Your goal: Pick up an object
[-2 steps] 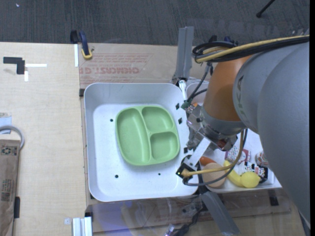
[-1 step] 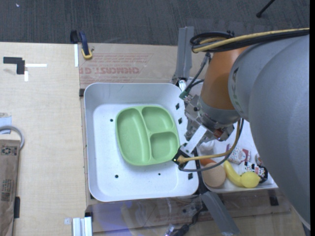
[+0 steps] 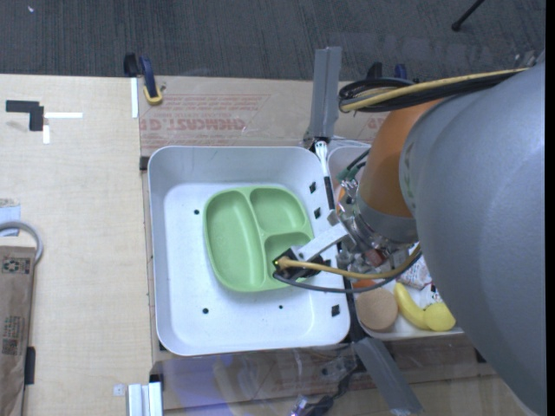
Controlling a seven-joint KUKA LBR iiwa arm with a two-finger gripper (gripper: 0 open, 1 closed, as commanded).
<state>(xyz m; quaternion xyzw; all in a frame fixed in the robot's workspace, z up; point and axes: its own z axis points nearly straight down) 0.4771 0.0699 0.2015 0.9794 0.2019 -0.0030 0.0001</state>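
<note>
Fig. 1. Green divided plate (image 3: 251,237) lies flat in the left white bin (image 3: 173,319), not yet lifted. My claw (image 3: 357,254) hangs over the bins' shared wall, just beside the plate. Whether it is apart or together I cannot tell. A banana (image 3: 423,312) lies in the right bin (image 3: 351,154). Grasp and lift remain, I judge.

Pale wooden bench (image 3: 78,232). Cardboard sheet (image 3: 217,115) along its back edge, blue clamp (image 3: 149,81) at the sheet's left corner. Brown paper bag (image 3: 16,310) at left edge. Dark carpet (image 3: 217,16) beyond.
</note>
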